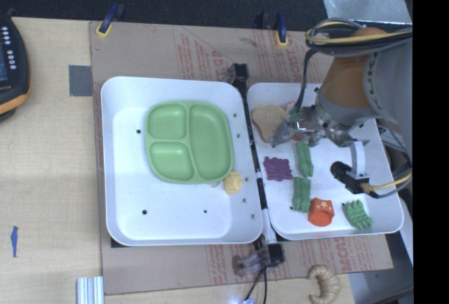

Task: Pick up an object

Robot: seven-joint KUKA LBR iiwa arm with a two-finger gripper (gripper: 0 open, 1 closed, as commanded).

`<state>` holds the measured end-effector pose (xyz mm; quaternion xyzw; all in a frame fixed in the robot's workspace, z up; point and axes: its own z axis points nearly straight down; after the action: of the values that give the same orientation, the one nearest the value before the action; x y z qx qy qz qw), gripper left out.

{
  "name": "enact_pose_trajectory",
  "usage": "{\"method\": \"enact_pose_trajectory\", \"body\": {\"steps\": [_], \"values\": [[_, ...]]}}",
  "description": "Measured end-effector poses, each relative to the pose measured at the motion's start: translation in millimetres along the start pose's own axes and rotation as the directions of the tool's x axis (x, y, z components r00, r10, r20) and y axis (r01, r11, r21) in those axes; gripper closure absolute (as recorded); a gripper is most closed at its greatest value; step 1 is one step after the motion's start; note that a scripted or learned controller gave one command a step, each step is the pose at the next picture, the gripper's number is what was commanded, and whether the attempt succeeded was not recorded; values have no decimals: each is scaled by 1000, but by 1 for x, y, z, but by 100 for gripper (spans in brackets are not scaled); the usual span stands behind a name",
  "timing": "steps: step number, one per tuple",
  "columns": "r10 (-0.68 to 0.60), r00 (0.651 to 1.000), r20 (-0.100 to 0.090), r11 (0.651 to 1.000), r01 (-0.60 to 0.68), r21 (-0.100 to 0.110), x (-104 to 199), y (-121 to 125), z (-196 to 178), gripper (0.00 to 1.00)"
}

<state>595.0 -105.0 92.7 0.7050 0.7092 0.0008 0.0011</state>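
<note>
My gripper (296, 128) hangs low over the upper part of the right bin (382, 155), under the grey wrist with the orange band. It sits just right of a tan flat piece (267, 120) and just above a long green piece (304, 159). Lower in the same bin lie a purple lump (278, 168), a second green piece (301, 194), a red object (321, 212) and a ribbed green object (357, 214). Nothing can be seen held in the gripper.
The left bin (126, 204) holds a green divided plate (189, 141) with a small yellow piece (233, 183) at its lower right corner. A tan curled object (324, 283) lies on the bench below the bins. A black cable plug (349, 178) hangs by the arm.
</note>
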Motion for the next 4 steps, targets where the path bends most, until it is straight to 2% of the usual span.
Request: {"method": "enact_pose_trajectory", "body": {"steps": [1, 2, 3, 4], "values": [[0, 1000, 0, 1000, 0, 3, 13, 45, 0, 0], [-1, 1000, 0, 1000, 1, 4, 4, 62, 1, 0], [-4, 1000, 0, 1000, 4, 7, 4, 62, -10, 100], [0, 1000, -3, 1000, 1, 11, 61, -2, -101, 100]]}}
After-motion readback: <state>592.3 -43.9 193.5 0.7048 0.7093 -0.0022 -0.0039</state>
